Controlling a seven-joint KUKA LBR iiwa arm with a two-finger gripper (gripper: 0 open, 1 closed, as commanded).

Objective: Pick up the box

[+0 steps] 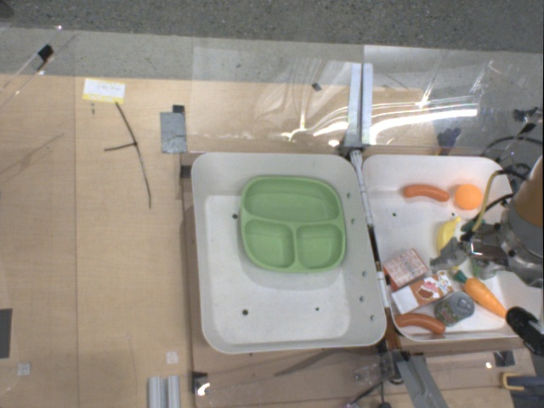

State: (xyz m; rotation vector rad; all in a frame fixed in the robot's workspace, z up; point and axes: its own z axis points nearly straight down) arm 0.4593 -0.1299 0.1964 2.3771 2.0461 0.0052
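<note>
Box (405,268) not yet lifted.
It lies flat in the right bin (384,181); gripper (463,256) hovers just beside it, jaw state hard to tell; grasp and lift remain.

Arm (529,228) enters from right edge, low over the right side of frame. Gripper (466,256) at its left end, pointing left and down; finger state not discernible.

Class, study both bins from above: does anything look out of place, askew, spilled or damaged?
Nothing looks spilled or damaged. The green divided plate sits flat in the left bin. In the right bin, the box lies askew among loosely scattered toy food, including a carrot and two sausages.
</note>
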